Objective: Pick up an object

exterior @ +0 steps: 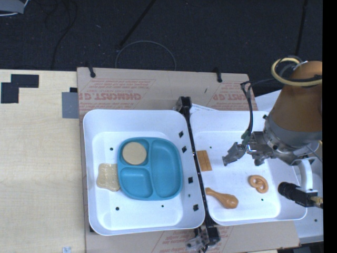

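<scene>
Gripper [234,155] empty, dark fingers apart, hovering over right white plastic bin [271,212] just beside flat tan rectangular block [203,161]; best to centre over that block, straddle its short width, descend square before closing.

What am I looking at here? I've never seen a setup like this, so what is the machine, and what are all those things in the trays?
One camera looks down at a slant on a bench. The robot arm reaches in from the right; its end effector hangs over the right bin with nothing seen between its fingers. That bin holds a pretzel, a wooden spoon and a small brown block. The left bin holds a blue divided plate with a round cracker in it, and a pale slice beside it.
</scene>
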{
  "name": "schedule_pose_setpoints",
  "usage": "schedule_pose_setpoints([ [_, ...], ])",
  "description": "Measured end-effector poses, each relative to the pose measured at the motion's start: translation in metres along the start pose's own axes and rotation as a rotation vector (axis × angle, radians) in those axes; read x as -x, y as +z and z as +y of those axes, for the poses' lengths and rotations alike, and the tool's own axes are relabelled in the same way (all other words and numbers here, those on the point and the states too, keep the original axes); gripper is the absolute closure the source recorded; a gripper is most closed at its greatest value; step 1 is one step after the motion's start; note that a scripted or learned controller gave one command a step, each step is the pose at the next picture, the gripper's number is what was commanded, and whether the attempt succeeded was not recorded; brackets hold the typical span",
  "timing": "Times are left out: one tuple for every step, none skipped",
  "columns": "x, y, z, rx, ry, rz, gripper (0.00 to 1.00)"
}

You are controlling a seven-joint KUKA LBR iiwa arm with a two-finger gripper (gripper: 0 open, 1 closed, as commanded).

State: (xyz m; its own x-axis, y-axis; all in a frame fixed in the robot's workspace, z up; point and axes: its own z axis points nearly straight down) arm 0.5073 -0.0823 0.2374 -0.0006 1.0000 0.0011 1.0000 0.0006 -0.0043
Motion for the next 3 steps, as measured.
schedule_pose_setpoints([
  [0.006, 0.062, -0.003, -0.006, 0.001, 0.001, 0.0],
  [0.0, 0.107, -0.007, -0.004, 0.001, 0.001, 0.0],
  [0.0, 0.151, -0.007, 0.002, 0.002, -0.001, 0.0],
])
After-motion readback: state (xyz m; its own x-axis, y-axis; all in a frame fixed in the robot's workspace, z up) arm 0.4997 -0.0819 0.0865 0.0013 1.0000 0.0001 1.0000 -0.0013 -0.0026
